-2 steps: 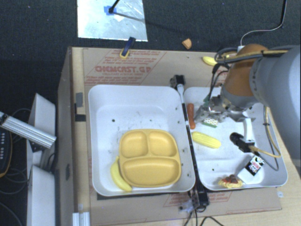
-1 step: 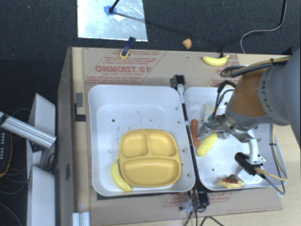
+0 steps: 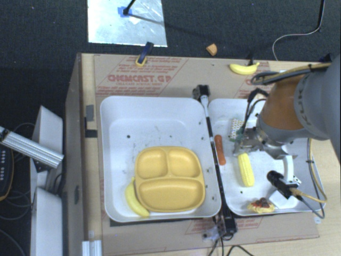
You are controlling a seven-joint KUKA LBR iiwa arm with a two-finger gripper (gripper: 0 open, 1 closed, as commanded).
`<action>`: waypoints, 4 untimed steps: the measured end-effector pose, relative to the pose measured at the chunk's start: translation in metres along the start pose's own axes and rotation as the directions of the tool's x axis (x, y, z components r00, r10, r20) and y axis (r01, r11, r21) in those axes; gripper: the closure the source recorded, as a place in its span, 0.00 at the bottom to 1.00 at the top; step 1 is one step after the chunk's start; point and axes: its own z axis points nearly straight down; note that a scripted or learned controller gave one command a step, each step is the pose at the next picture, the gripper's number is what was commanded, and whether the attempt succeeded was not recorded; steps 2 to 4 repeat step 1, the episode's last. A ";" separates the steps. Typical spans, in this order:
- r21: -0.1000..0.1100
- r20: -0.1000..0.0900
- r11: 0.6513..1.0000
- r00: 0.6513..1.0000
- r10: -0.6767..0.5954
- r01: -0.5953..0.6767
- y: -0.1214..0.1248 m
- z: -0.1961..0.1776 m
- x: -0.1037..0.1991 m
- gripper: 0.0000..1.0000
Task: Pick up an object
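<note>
Tool: over the right bin, just above the corn cob; open or closed, cannot tell
Corn cob: in the right bin, beside the carrot

- The floor is dark, speckled carpet, filling the view from 9 to 12 o'clock.
- A shiny square metal sheet lies on the carpet at 12 o'clock, with a thin dark rod slanting across it.
- The surface is a brown cardboard-like board printed with red lettering.
- A white cable loops over the carpet at 1 o'clock.
- A ribbed silver metal bar slants at 9 o'clock above pale grey panels.
</note>
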 end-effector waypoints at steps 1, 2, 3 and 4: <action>0.000 -0.002 1.000 1.000 -0.003 0.003 -0.012 -0.115 0.030 1.00; 0.000 -0.002 1.000 1.000 -0.003 0.003 -0.012 -0.115 0.030 1.00; 0.000 -0.002 1.000 1.000 -0.003 0.003 -0.012 -0.115 0.030 1.00; 0.000 -0.002 1.000 1.000 -0.003 0.003 -0.012 -0.115 0.030 1.00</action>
